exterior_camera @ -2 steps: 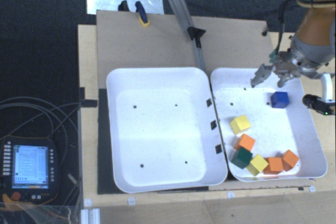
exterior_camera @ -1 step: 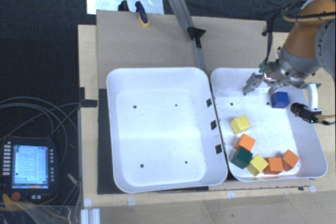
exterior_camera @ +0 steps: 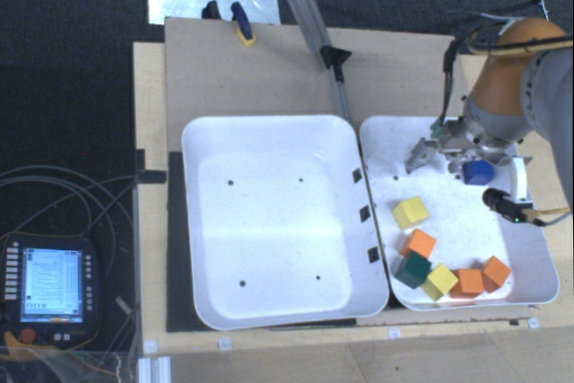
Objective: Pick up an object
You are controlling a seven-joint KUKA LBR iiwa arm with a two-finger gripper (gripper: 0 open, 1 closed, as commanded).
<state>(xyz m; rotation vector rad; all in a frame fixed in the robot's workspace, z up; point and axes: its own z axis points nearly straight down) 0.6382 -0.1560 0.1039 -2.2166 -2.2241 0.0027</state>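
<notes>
One fixed cam above bench [exterior_camera: 269, 67], slanted down, both bins [exterior_camera: 269, 220] framed.

At your lower left lies a black handheld pendant with lit screen [exterior_camera: 45, 287]; near the top, what may be a yellow-handled clamp [exterior_camera: 242, 24].

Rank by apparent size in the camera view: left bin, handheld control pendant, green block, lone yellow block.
1. Left bin, by far the largest.
2. Control pendant.
3. Lone yellow block and green block look alike; the green one is partly hidden by neighbours, so no ranking.
</notes>
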